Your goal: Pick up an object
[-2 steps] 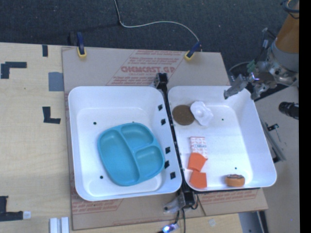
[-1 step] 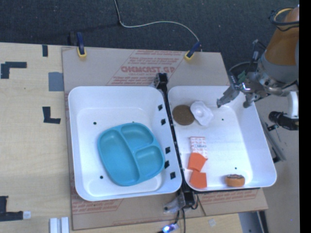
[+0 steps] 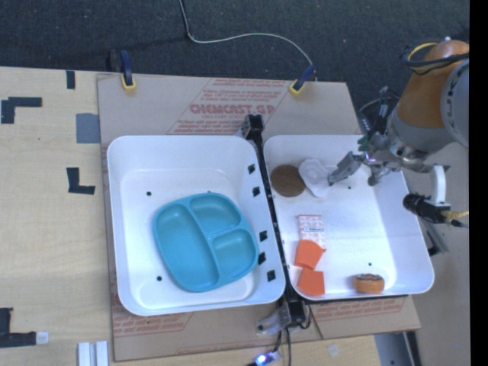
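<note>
The right bin (image 3: 396, 227) holds several small things. A brown round disc (image 3: 288, 180) lies at its far left, with a white translucent object (image 3: 314, 175) just to the right of it. My gripper (image 3: 354, 177) hangs over the bin's far side, open. One finger (image 3: 340, 171) reaches almost to the white object, and nothing sits between the fingers. Nearer the front lie a small printed packet (image 3: 310, 225), two orange blocks (image 3: 309, 254) (image 3: 312, 282) and a brown ring-shaped piece (image 3: 369, 283).
The left bin (image 3: 130, 174) carries a blue divided plate (image 3: 206, 239). A black divider with clips (image 3: 263, 204) runs between the bins. The arm's orange band (image 3: 431, 90) and a cable bracket (image 3: 427, 204) hang over the right bin's right rim.
</note>
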